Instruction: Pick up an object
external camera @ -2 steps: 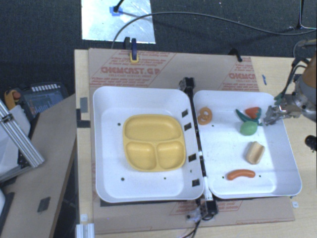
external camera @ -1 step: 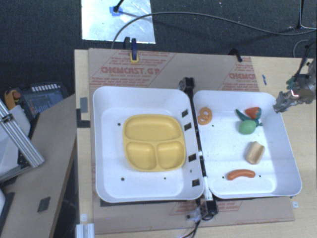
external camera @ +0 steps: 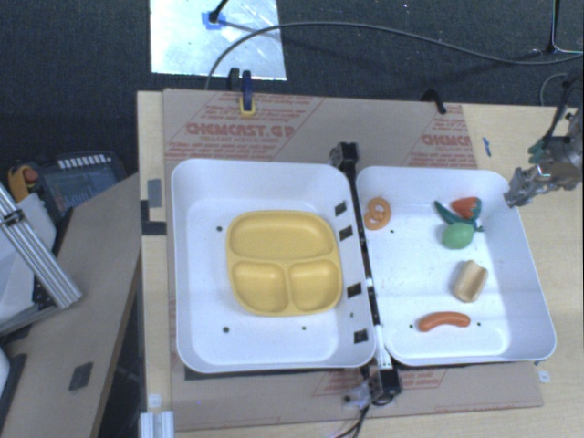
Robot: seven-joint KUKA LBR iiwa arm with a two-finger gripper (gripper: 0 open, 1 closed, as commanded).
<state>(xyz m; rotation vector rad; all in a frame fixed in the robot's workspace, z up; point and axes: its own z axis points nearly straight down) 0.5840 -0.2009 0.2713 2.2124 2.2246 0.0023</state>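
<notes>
Overhead, end effector [external camera: 522, 188] hung at right bin's [external camera: 525, 336] far-right rim; grip state unreadable. Sausage [external camera: 443, 321] lay near.

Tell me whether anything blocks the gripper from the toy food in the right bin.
Nothing visible does. The gripper hangs at the right bin's far right corner; the carrot and green ball lie nearest, uncovered.

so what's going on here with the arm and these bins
A grey robot arm reaches in from the right, its gripper hovering at the top right rim of the right white bin, holding nothing visible. In that bin lie an orange pretzel-shaped toy, a red and green toy vegetable, a green round toy, a tan cylinder and an orange sausage-shaped toy. The left white bin holds a yellow divided plastic tray. Nothing is picked up yet.
</notes>
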